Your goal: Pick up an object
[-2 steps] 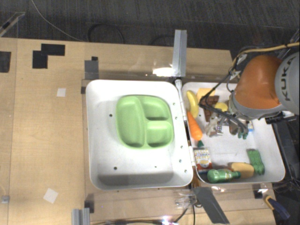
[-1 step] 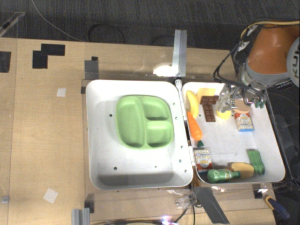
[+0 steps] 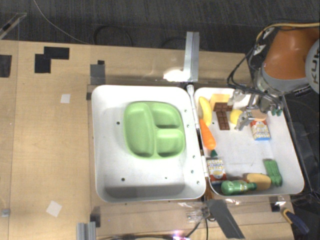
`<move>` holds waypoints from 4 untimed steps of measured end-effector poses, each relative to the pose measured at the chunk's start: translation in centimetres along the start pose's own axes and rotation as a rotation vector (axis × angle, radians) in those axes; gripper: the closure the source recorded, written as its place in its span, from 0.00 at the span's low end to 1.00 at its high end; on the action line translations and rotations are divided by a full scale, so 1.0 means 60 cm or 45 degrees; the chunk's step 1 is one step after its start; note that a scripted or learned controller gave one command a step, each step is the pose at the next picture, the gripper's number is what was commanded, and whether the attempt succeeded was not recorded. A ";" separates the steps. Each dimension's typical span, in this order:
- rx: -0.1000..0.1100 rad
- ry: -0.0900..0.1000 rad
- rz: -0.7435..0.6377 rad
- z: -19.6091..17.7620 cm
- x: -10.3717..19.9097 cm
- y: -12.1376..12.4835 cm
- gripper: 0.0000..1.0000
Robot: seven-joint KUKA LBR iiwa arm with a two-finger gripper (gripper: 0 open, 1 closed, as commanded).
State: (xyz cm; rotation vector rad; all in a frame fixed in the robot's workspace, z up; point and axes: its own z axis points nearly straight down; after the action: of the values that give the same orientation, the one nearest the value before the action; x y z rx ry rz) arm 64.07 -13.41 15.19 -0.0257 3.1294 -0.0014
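- Left of the gripper, the chocolate bar lies flat in the right bin, its long axis running toward the bin's back wall, and a small yellow piece touches its right edge.
- The gripper hangs just above these; I cannot tell how far it is open, and nothing visibly sits in it.
- Risk, as I judge it: these things crowd together, so closing may nudge one aside or catch the small carton to the gripper's right.

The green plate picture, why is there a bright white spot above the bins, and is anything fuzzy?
In the camera view, the bright spot is glare where light bounces off the metal post's foot behind the left bin. The green divided plate looks soft-edged, and the small toy foods in the right bin are blurry. A dim shadow lies along the left bin's near wall.
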 end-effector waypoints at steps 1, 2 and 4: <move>-0.001 0.020 -0.026 0.101 -0.048 0.030 0.00; 0.001 -0.015 0.123 0.094 0.032 0.060 0.00; 0.001 -0.017 0.297 0.093 0.072 0.081 0.00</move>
State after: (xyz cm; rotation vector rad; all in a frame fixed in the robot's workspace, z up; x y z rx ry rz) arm 59.75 -8.61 9.54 0.3367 3.0978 -0.0005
